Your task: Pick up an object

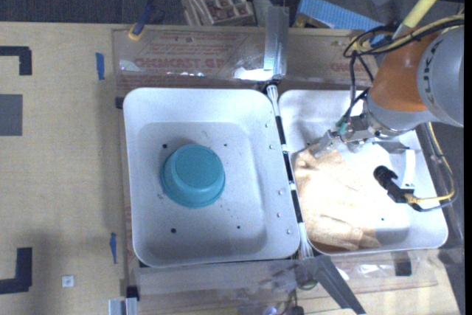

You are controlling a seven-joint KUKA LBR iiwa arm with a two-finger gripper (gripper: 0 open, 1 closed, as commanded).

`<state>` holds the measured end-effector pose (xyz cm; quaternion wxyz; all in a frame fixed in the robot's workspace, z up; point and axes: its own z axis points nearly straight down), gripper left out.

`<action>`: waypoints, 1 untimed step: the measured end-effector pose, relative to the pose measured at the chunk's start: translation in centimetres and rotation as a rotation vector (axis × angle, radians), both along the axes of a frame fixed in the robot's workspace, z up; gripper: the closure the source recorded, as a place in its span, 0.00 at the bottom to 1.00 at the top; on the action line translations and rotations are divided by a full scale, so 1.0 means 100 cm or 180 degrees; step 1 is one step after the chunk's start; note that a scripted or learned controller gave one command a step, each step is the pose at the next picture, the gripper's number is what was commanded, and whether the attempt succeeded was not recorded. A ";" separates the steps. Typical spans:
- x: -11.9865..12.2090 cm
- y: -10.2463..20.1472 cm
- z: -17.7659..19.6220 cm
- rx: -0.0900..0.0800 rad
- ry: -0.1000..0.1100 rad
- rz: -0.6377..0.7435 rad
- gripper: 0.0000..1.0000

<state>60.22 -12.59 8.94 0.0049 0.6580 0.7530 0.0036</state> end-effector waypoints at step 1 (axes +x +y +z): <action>0.003 0.025 0.000 -0.0007 0.0007 0.0488 0.00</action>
